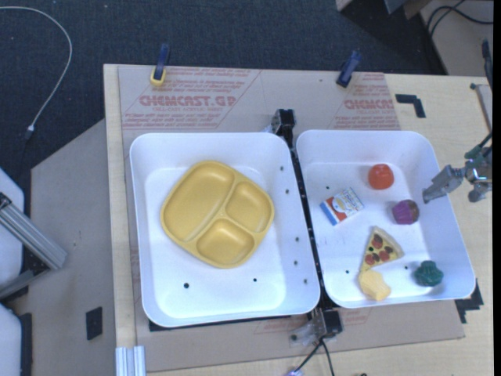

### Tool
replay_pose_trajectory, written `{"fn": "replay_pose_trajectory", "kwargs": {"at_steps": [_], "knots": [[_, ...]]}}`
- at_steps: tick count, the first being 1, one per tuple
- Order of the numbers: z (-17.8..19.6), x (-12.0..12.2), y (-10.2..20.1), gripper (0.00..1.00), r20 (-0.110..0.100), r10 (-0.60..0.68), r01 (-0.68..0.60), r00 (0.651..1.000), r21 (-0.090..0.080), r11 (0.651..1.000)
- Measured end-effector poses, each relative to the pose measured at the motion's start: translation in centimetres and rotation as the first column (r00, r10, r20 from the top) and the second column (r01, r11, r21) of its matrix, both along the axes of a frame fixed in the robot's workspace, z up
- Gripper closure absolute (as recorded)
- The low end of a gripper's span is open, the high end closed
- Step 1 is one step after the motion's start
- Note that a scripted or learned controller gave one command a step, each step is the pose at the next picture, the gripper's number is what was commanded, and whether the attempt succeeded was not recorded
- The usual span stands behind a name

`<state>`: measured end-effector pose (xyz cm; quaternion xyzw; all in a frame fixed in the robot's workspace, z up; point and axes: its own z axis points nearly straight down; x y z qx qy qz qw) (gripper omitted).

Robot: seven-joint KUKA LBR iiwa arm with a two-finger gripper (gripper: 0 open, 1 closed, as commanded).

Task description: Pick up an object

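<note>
The grey metal two-finger gripper (458, 180) hangs spread and bare over the right white bin's (446, 237) rim, near the purple ball (405, 211)

Even, bright overhead light is washing my bench; the two white bins (301, 210) are glaring near blown-out, casting thin soft shadows toward six o'clock. Focus is softening slightly, and the dark carpet at eleven o'clock is showing grain.
</note>
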<state>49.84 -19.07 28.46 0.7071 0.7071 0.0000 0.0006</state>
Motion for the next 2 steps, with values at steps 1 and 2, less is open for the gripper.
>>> {"fn": "replay_pose_trajectory", "kwargs": {"at_steps": [1,2], "knots": [[-4.3,0.1,0.4,0.00,-0.005,0.000,0.000,1.000,0.003,1.000],[-10.3,-0.7,0.0,0.00,-0.008,-0.001,0.001,1.000,0.004,1.000]]}}
